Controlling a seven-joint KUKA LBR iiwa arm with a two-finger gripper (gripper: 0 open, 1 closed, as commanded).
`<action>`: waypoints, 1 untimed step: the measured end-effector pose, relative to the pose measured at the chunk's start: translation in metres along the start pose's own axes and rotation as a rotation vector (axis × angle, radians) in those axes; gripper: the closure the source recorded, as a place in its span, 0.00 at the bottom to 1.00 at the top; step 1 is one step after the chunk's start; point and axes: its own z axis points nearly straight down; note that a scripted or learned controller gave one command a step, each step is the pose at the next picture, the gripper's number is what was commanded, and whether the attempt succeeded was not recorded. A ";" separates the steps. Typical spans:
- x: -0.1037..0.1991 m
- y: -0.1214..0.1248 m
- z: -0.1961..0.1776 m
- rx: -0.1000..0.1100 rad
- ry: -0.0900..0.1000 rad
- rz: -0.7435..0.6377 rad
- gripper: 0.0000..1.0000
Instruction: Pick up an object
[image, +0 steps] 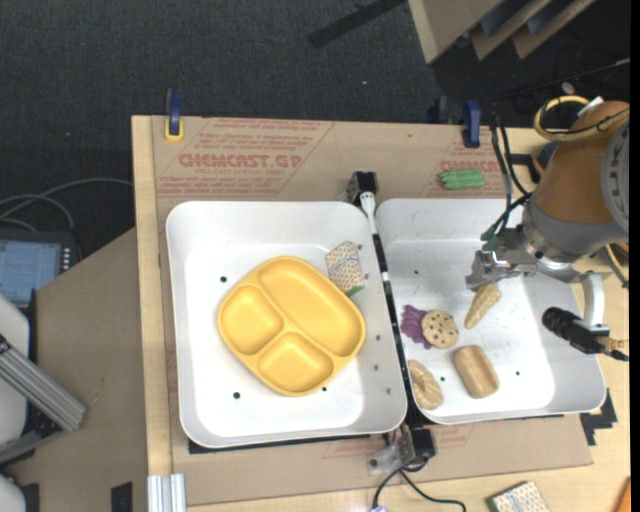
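Nearest the camera, along the front of the right bin (560, 400), a bread roll (476, 370) and a smaller pastry (424, 384) are lying side by side. Just behind them a round cookie (439, 327) is sitting against a purple scrap (413, 321). The left bin (200, 400) is holding a yellow divided plate (290, 324), with a small patterned wedge (345, 266) lying at its far edge.

Farther back in the right bin, a cone-shaped piece (482, 304) is lying at a slant, its wide end pointing up toward the gripper (493, 267). The gripper is hanging directly over that wide end, touching or nearly touching it; which of the two is too fine to tell. How the fingers are standing cannot be made out either, so no grasp can be claimed.

By this layout, the arm is reaching for the cone, and the grasp itself is not yet confirmed. The next move is calling for a firm closing on the wide end and a straight lift, since a tapered shape may be slipping out sideways.

Beyond the bins, a green object (461, 180) is resting on the bench (250, 160).
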 end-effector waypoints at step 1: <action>-0.001 0.000 -0.001 -0.001 -0.001 0.000 0.00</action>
